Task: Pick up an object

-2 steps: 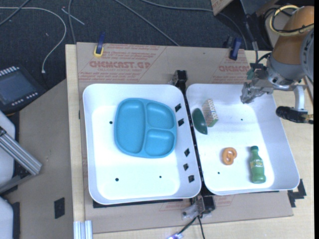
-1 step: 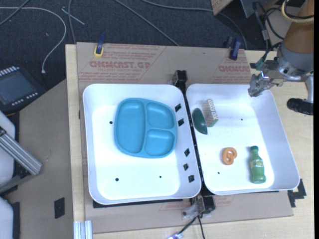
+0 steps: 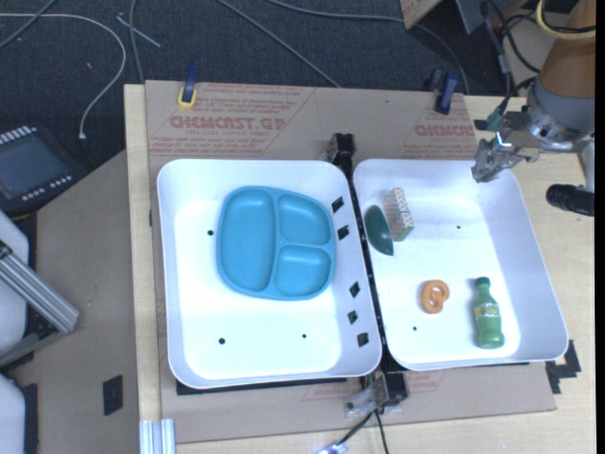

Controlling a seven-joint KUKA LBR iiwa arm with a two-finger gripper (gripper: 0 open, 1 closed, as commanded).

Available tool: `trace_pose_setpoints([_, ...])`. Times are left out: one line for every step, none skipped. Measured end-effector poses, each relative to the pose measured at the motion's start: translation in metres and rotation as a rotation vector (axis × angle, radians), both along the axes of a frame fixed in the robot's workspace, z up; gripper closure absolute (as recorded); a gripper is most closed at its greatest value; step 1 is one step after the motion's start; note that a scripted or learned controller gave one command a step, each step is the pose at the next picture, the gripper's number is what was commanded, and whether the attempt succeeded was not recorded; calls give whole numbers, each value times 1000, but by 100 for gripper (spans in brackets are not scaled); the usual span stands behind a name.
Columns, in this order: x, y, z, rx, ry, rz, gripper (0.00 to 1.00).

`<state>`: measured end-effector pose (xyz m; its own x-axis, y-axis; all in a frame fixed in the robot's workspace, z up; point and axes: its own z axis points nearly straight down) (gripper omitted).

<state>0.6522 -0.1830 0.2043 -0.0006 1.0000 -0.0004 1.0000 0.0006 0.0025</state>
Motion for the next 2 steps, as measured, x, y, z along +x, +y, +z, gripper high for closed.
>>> trace_pose_setpoints([-28,49,11,3,5,3,100])
trace_pose_setpoints([-43,101,24,4,4,5,100])
